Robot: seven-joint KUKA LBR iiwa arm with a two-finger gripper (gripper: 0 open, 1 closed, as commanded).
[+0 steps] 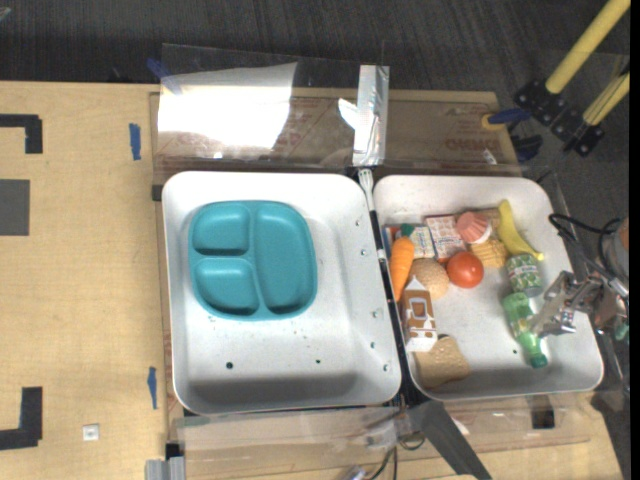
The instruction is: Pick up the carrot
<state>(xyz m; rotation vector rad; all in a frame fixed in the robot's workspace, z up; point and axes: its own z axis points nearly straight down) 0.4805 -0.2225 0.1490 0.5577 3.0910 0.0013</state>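
The orange carrot lies along the left wall of the right bin, its tip pointing toward the front. It touches a tan round piece on its right. My gripper hangs low at the right side of that bin, beside a green bottle and far to the right of the carrot. Nothing visibly sits in the gripper.
The right bin also holds a red tomato, a yellow banana, a brown-and-white box, a tan cookie and small packets at the back. A teal divided plate rests in the left bin.
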